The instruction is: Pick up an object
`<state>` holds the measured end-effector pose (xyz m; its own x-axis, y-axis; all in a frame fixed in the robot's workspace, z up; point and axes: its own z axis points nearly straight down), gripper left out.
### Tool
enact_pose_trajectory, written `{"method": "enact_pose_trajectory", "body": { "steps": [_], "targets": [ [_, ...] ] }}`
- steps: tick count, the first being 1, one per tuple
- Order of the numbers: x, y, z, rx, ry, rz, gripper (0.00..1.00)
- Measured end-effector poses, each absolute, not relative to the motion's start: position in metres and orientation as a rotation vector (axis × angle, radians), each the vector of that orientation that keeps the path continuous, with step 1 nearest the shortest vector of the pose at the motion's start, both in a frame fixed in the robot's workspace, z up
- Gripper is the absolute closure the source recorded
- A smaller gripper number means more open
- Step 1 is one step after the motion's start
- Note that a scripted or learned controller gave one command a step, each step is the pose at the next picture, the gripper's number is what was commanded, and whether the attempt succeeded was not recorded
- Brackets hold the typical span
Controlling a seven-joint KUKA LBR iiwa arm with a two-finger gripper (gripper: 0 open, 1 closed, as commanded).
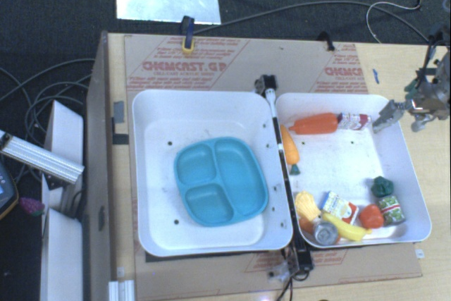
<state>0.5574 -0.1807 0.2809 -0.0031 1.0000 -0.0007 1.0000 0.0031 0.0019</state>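
A robot claw (402, 111) hangs over the right bin's (414, 173) far right rim; whether it is wide or narrow cannot be told. It holds nothing. An orange bottle (330, 123) lies nearest it, with a carrot (288, 146), banana (342, 226) and tomato (371, 216) crowded further along. Likely trouble: the bottle rolling away, or the claw striking the rim. A blue plate (220, 180) sits in the left bin (151, 151).

Blue divided plate (221, 181) in left bin (151, 151), cardboard sheet (232, 63)
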Motion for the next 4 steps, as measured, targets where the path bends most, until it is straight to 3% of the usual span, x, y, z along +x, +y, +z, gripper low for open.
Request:
{"method": "enact_pose_trajectory", "body": {
  "steps": [1, 2, 3, 4],
  "targets": [
    [0.575, -0.093, 0.212, 2.217, 2.227, 0.001, 0.00],
    [0.645, -0.098, 0.145, 2.216, 2.226, 0.000, 0.00],
    [0.664, -0.090, 0.101, 2.217, 2.221, 0.004, 0.00],
    [0.596, -0.118, 0.149, 2.218, 2.221, 0.001, 0.00]
  ]
}}
